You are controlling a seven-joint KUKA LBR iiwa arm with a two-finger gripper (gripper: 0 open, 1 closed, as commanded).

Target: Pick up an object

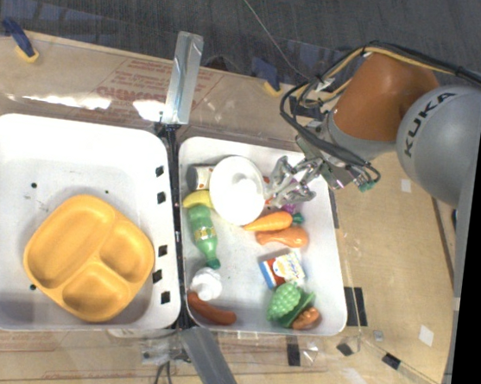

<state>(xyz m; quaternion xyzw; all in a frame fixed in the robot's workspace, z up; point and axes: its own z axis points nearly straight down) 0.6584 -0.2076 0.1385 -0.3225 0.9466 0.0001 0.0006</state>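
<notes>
The right bin (335,268) holds several toy foods: a white bowl (237,190), an orange carrot (278,227), a green bottle (202,235), a yellow banana (196,199), a blue and red box (282,268), a green vegetable (284,302) and a brown sausage (211,313). My gripper (291,184) hangs over the bin's back right part, just right of the bowl and above the carrot. Nothing shows between its metal fingers (283,180).
The left bin (20,142) holds a yellow divided tray (89,257). A metal clamp (183,75) stands upright between the bins at the back. Cables (308,99) loop off the wrist. Bare wooden bench (395,275) lies to the right.
</notes>
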